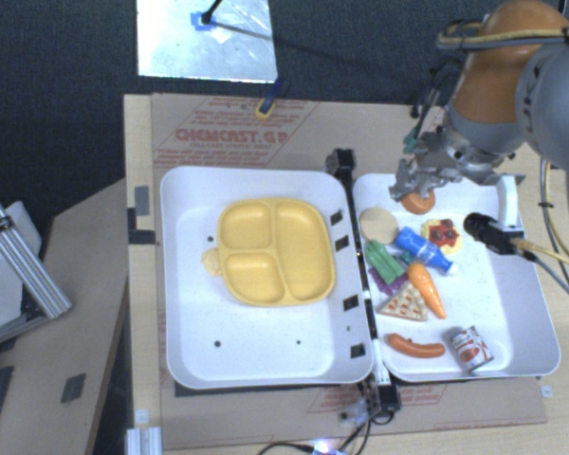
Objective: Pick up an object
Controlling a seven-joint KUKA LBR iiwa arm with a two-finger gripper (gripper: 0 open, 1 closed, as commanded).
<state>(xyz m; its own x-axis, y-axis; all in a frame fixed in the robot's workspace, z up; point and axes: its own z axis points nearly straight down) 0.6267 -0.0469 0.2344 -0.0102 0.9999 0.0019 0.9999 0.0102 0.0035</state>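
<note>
I am seeing the arm (517,74) reaching in over the far end of the right bin (531,335), with the gripper (419,190) hanging low at that bin's far left corner. An orange piece (417,201) is sitting right under it, partly covered — I cannot tell how far the gripper is parted, nor whether it has hold of the piece.

The other things are lying in the right bin, mostly along its left side. A beige round (378,224) is resting just beside the orange piece, toward the near edge. Next to it a blue bottle (422,248) is lying on its side, with a red-and-yellow toy (442,234) touching it on the right. A green bunch (385,263) is sitting against the divider, a carrot (426,287) is lying at a slant just beside it, and a pizza slice (405,302) is touching the carrot's near end. A sausage (416,347) and a tipped can (469,347) are lying near the bin's near edge.

In the left bin (185,339) a yellow tray (270,250) with three compartments is sitting near the middle — the surface's far edge is carrying a shiny sheet (209,27).
</note>
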